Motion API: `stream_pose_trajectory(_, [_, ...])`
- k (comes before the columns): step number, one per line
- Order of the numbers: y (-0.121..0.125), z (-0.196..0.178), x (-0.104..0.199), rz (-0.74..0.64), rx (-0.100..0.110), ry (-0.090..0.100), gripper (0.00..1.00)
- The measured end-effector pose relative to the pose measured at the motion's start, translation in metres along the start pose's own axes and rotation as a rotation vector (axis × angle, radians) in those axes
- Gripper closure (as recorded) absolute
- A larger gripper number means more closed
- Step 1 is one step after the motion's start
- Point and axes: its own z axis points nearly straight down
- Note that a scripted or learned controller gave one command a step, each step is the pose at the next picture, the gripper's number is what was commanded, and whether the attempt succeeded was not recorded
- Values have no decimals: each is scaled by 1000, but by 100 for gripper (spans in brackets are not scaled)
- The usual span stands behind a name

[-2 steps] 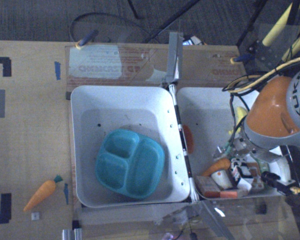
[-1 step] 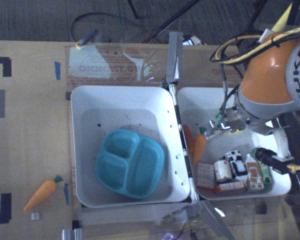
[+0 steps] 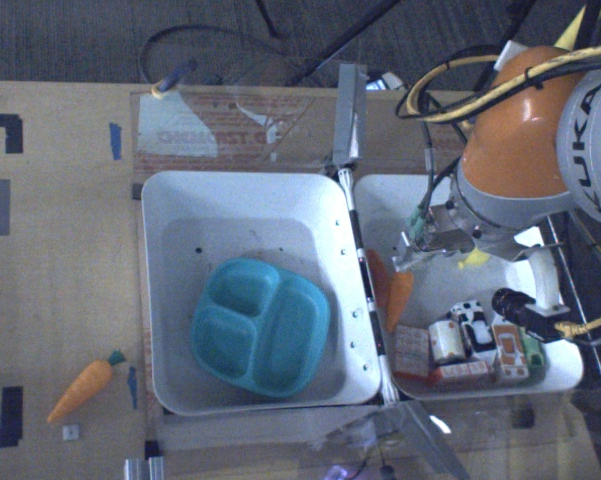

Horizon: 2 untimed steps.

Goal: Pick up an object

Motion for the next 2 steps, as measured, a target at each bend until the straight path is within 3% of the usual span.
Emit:
stream_pose_trajectory(1, [87,8,30,-62,1,0,100])
stream_pose_trajectory(2, [132,-92,-23,-188,-2,-1,100])
